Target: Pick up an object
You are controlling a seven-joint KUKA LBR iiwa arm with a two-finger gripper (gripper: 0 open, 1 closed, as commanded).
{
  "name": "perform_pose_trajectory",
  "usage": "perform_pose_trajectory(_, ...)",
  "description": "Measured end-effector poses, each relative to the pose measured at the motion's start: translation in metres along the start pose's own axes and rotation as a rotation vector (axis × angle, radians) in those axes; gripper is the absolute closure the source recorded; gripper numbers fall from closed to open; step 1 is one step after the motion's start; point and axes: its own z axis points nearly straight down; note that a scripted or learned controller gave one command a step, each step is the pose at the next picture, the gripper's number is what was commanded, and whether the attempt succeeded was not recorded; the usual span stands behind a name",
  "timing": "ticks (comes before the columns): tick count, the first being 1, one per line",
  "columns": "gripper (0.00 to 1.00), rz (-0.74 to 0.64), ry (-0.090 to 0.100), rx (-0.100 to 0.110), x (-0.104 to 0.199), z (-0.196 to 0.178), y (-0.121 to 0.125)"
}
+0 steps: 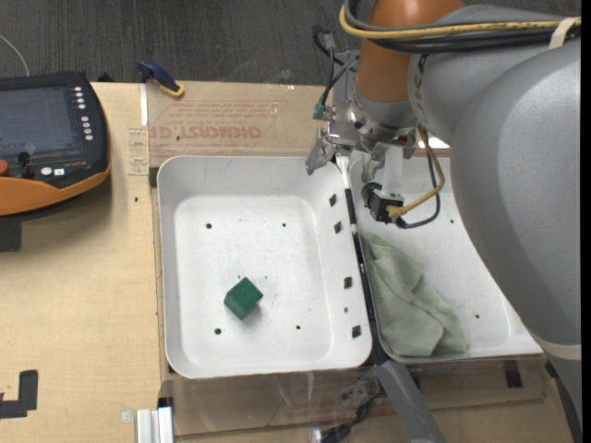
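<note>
My claw (355, 160) hung over far rim between bins; could not tell its state. Green block (244, 298) lay in left bin (185, 247), near front edge. Needed centring above block, squaring to its faces.

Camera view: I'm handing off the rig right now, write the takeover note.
Gripper: near the far end of the divide between the bins; finger state unclear, nothing seen held.
Small green block: on the floor of the left white bin, near its front.
Crumpled pale green cloth: in the right white bin.
Done: nothing picked yet.
Left: choose a thing, descend, grasp, lift.
</note>
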Motion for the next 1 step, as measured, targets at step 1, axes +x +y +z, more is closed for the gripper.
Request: perform_pose_trajectory(1,1.0,-0.003,-0.003,0.0,-0.0004,-0.0086,0.0)
